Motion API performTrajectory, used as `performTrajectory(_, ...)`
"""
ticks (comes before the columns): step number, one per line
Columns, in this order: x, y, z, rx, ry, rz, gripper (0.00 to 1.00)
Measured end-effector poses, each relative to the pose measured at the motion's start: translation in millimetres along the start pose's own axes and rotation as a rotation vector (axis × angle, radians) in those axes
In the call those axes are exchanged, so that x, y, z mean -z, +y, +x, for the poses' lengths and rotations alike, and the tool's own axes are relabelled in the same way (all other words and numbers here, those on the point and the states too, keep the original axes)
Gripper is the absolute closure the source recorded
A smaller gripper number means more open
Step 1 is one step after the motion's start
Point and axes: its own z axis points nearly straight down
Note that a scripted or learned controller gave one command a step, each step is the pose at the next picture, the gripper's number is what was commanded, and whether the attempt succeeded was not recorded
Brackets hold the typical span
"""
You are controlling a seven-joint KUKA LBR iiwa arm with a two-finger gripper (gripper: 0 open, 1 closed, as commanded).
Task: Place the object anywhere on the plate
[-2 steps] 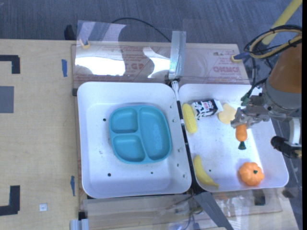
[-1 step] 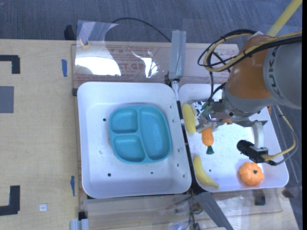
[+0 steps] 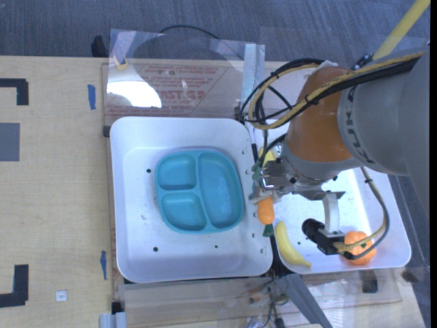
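A small orange object [image 3: 265, 212] is being gripped between the fingers of the gripper [image 3: 264, 202], just above the seam between the two bins. The blue divided plate [image 3: 200, 190] is lying in the left bin [image 3: 130, 203], and a banana [image 3: 289, 246] and an orange fruit [image 3: 360, 245] are lying in the right bin [image 3: 392, 217].

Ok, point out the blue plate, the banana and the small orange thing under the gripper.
Plate [image 3: 179, 173]: camera view, floor of its upper left compartment.
Banana [image 3: 289, 248]: camera view, middle of its yellow curve.
Small orange thing [image 3: 265, 212]: camera view, its centre, at the bins' shared edge.
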Motion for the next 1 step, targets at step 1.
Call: performTrajectory(1, 0.1, 0.1, -2.6, -0.005, -0.002, 0.000, 0.00)
